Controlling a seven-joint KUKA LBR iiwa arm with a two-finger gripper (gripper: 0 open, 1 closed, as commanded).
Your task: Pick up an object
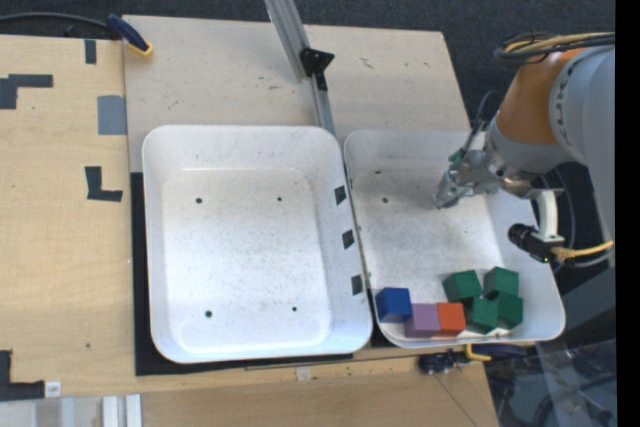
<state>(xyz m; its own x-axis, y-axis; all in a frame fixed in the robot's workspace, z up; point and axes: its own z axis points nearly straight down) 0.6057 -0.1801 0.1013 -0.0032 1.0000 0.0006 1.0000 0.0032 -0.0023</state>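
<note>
My gripper (446,196) hangs over the upper right part of the right bin (400,165), pointing down and to the left. It is well above the blocks and far from them. At the bin's near edge lie a blue block (394,303), a purple block (426,318) and an orange block (451,317) in a row. Several green blocks (484,296) are heaped just right of them. Nothing shows between the gripper's tips.
The left bin (165,175) sits beside the right one, with black clips along the shared wall. A slanted metal rail (280,0) runs from the top down to the bins' junction. Cables trail off the arm at the right.
</note>
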